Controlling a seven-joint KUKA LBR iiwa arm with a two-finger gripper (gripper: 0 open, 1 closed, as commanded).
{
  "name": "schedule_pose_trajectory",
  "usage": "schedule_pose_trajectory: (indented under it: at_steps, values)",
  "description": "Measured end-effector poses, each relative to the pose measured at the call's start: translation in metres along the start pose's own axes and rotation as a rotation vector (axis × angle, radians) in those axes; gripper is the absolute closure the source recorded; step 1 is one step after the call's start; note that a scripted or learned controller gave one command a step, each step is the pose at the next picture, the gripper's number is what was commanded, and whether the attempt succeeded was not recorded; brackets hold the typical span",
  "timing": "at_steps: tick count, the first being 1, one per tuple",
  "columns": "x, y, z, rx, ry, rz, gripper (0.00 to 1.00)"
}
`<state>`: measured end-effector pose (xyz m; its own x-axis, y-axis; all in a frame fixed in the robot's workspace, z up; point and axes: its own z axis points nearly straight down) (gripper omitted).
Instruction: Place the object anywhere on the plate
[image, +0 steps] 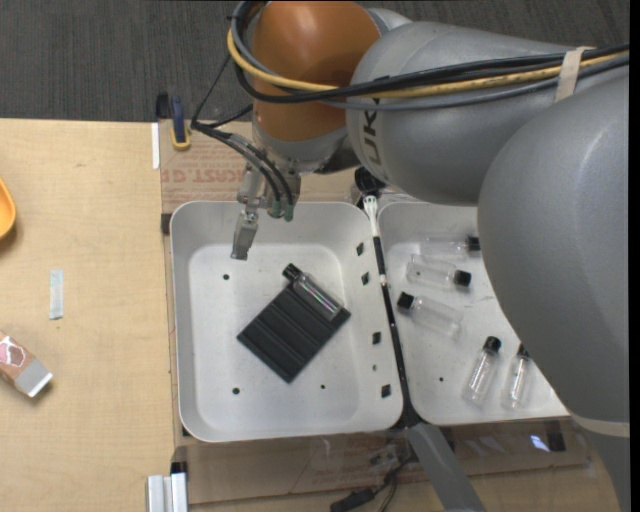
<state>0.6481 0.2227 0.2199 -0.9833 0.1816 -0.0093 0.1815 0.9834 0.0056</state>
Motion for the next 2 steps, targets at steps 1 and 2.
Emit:
schedule_pose_trajectory:
  at_steps: [1, 2]
  values:
    - [-0.0015, -0.0004, -0.0099, -0.003, -0.004, 0.003, 1.00]
    - [-0.0016, -0.0006, -0.0099, -0.002, -0.004, 0.003, 0.00]
